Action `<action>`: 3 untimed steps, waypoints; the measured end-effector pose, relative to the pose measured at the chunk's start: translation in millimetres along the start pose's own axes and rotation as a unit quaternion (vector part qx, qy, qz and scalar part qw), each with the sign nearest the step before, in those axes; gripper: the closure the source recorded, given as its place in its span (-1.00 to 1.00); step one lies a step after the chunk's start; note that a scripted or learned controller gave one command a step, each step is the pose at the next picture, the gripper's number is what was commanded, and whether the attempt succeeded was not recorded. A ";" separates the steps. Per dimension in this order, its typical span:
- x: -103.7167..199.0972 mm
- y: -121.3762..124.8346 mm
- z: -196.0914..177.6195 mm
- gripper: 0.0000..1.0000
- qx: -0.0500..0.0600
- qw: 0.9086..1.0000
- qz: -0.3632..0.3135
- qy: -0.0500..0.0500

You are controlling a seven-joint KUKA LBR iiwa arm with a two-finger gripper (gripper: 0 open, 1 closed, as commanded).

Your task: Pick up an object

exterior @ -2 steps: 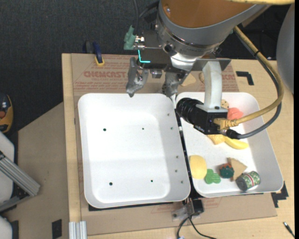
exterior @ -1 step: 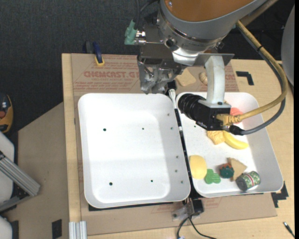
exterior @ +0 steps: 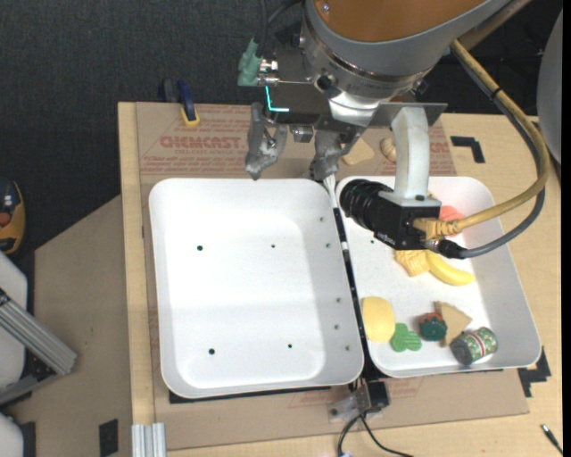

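There's the arm [exterior: 393,22], a broad orange band above a grey rim, narrowing to a round silvery wrist. The gripper [exterior: 293,163] has two dull grey metal fingers [exterior: 261,156], and a green connector [exterior: 250,64] sits at the wrist's nine o'clock.

Fixed above the bench [exterior: 80,268], looking down at a slant. Takes in both white bins whole, side by side: left bin [exterior: 241,294] at mid-frame, right bin [exterior: 500,294] toward the right edge. Stands fairly near, with bench margin on the left and bottom. Catches the arm [exterior: 384,36] large, cropped at the top edge, with the gripper [exterior: 293,159] just beyond the bins. Frames dark floor [exterior: 71,45] at upper left.
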State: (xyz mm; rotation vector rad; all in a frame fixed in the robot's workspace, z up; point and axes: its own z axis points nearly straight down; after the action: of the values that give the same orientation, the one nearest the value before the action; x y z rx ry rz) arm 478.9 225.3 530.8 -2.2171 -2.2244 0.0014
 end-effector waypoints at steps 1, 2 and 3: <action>0.8 0.2 -10.9 1.00 -0.001 1.000 -0.001 0.001; 0.7 0.2 -10.4 -1.00 -0.001 1.000 -0.001 0.000; 1.5 0.4 -21.4 1.00 -0.003 1.000 -0.001 0.001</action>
State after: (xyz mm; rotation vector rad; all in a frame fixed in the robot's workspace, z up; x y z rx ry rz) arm 479.4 226.8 552.2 -2.2161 -2.2285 -0.0069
